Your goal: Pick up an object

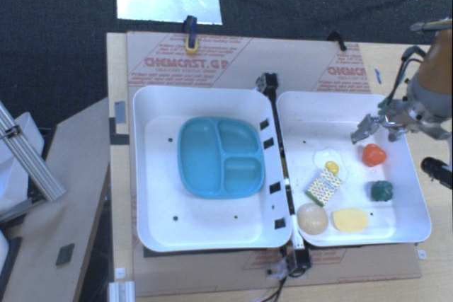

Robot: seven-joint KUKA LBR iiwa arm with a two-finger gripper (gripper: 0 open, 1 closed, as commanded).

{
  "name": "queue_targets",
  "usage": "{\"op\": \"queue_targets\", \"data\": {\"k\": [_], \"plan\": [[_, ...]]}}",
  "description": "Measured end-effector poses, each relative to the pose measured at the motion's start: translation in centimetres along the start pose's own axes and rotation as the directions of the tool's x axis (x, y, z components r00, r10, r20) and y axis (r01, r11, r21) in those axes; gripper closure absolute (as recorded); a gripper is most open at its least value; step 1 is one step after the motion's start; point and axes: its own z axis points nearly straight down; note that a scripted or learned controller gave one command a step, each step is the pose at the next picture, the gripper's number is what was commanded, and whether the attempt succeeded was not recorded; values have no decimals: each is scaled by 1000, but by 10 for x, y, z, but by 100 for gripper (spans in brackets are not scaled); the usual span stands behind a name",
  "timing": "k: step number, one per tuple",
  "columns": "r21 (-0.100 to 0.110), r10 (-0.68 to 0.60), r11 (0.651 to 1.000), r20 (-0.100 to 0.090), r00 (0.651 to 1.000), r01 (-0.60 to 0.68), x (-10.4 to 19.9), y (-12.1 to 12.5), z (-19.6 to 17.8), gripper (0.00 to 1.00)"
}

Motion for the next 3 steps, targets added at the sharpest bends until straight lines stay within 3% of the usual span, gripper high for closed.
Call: {"op": "queue_targets", "data": {"k": [1, 2, 3], "plan": [[0, -3, 1000, 0, 1000, 3, 7, 7, 56, 0], [-15, -7, 1000, -9, 1000, 7, 14, 14, 94, 0], [-11, -6, 1000, -6, 1000, 6, 12, 12, 85, 100]]}}
